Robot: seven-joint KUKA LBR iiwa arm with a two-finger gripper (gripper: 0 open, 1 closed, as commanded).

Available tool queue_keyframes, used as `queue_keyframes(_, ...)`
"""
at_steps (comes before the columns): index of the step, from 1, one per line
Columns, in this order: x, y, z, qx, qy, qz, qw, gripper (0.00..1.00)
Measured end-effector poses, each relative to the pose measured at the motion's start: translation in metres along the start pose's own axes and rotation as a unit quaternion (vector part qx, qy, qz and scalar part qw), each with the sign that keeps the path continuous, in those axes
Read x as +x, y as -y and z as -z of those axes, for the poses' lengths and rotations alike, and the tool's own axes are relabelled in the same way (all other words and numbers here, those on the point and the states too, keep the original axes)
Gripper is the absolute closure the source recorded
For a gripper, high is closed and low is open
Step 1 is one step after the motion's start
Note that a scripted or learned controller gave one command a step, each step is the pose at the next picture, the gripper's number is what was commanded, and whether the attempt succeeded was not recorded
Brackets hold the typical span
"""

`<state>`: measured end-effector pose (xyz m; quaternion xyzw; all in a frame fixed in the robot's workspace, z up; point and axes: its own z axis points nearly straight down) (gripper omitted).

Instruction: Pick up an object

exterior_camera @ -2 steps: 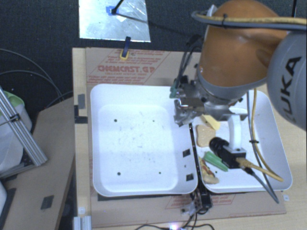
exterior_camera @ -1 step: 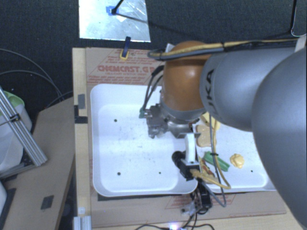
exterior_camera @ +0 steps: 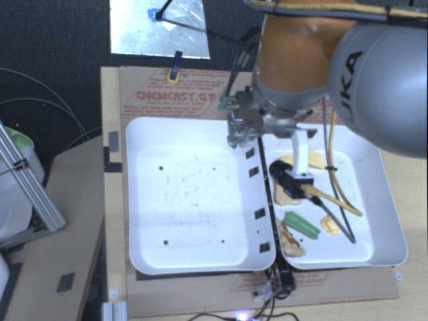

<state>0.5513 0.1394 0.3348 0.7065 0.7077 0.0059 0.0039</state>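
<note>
My gripper [exterior_camera: 239, 134] hangs below the orange wrist, over the far end of the divider between the two white bins. The right bin [exterior_camera: 381, 199] holds several small things. A green oblong piece [exterior_camera: 301, 224] lies near its front. A small yellow piece [exterior_camera: 329, 226] sits just right of it. A tan and brown piece [exterior_camera: 291, 243] rests at the front left corner. A flat yellow piece [exterior_camera: 315, 159] lies farther back, partly behind the robot's bracket. All of these are apart from the gripper, toward the front.
The left bin [exterior_camera: 187, 192] shows only a few dark specks. Both bins sit on a cardboard sheet [exterior_camera: 174, 95]. A shiny metal plate [exterior_camera: 159, 19] lies beyond it, and an aluminium frame [exterior_camera: 30, 192] stands at the left.
</note>
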Motion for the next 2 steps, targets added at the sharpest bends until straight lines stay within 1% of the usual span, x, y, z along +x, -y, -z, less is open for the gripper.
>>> queue_keyframes(1, 0.017, 0.037, 0.075, 0.003, -0.001, 0.003, 1.0, 1.0)
queue_keyframes(2, -0.022, 0.031, 0.111, 0.004, 0.001, -0.002, 1.0, 1.0)
